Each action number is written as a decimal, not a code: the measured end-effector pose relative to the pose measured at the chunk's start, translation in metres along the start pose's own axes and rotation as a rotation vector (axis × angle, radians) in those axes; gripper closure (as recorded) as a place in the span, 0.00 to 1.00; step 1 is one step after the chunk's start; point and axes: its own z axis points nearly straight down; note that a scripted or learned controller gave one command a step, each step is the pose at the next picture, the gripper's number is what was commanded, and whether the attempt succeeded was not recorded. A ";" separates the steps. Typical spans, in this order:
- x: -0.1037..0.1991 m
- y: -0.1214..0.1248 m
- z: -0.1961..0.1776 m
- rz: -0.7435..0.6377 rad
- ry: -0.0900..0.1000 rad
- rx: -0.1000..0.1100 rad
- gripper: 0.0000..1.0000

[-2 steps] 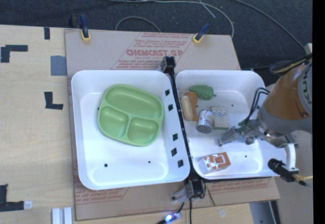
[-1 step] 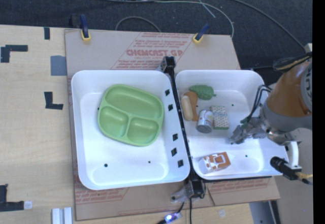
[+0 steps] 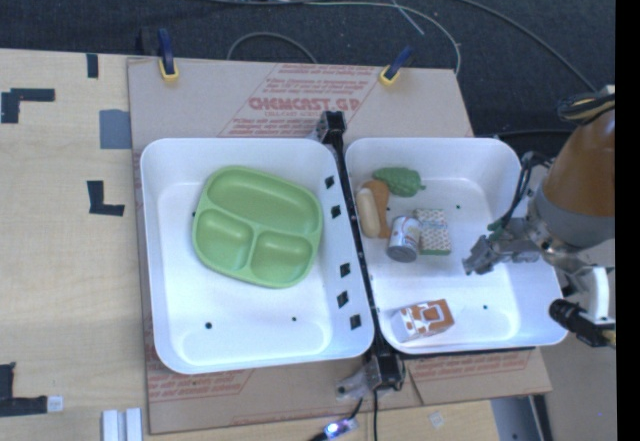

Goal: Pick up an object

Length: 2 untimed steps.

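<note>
My fingers: low over right shallow white bin, grip state unclear.
Nearest: small silver metal can, apart.

Claw low — arm angled

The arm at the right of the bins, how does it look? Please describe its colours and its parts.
The arm has an orange band above a grey wrist section. Thin dark cables run along it toward the small dark gripper. A white part with a black piece sits below it.
</note>
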 end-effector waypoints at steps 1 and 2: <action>0.007 -0.007 -0.054 -0.001 -0.001 -0.001 1.00; 0.010 -0.012 -0.113 -0.001 -0.002 -0.002 1.00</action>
